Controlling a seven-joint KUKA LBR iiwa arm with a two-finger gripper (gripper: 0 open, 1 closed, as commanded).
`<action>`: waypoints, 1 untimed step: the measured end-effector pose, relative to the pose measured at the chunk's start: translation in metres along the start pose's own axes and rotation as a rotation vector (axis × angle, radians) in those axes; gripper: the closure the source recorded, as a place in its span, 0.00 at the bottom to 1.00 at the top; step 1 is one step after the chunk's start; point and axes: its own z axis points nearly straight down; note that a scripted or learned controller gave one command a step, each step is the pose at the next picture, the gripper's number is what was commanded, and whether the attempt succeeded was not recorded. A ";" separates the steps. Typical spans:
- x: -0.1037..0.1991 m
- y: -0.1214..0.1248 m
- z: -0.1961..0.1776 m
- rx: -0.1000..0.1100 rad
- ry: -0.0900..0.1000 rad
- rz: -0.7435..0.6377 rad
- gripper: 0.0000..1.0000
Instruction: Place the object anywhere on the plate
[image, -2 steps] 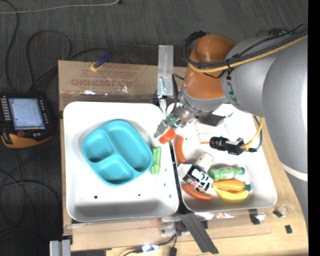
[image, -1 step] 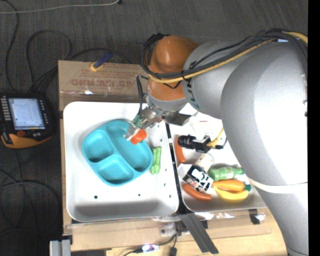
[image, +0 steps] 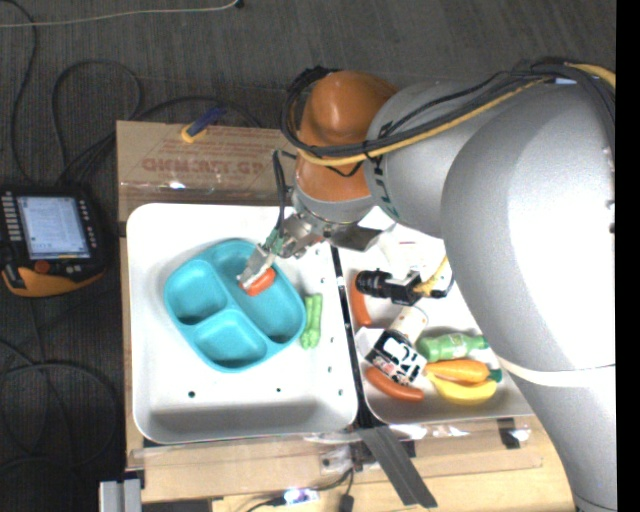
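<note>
The two-finger gripper (image: 256, 272) hangs over the turquoise three-compartment plastic plate (image: 232, 340) in the left white bin (image: 160, 400). Its jaws are closed on a small orange-red toy vegetable (image: 261, 284), which is low over the plate's upper right compartment; I cannot tell whether it touches the floor. The piece looks light, stiff and smooth, probably slippery plastic, so a pinch across its narrow middle suits it best. A green pod-shaped toy (image: 312, 320) lies just beside the plate.

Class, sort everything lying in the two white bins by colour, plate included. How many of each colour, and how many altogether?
Blue: 1, the plate
Green: 2, a pod and a vegetable
Orange or red: 4, an orange-red piece over the plate, three others
Yellow: 1, a banana
Black and white: 1, a bottle
Total: 9
</note>
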 end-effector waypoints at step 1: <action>-0.029 -0.030 -0.028 -0.001 0.001 0.043 0.00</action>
